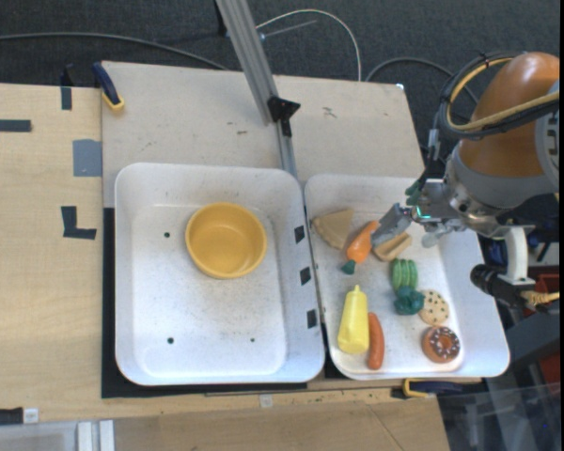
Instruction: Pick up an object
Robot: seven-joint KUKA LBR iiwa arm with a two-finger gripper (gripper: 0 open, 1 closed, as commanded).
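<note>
My gripper [411, 230] hangs low over the upper part of the right bin [479, 346]. It is open, its two grey fingers spread, and nothing shows between them. Just below its left finger [391, 222] lie a tan bun [393, 246] and an orange carrot [360, 242]. A tan bread slice [332, 225] lies to the left of the carrot. Further down are a green vegetable [403, 274], a teal piece [410, 301], a cookie [434, 306], a chocolate donut [441, 344], a yellow bottle [353, 319] and a red sausage [375, 341].
A yellow bowl [227, 240] sits in the left bin [150, 336]. A grey pole [249, 40] slants down to the ridge between the bins. The arm's orange-banded body [508, 120] looms over the right bin's upper right corner.
</note>
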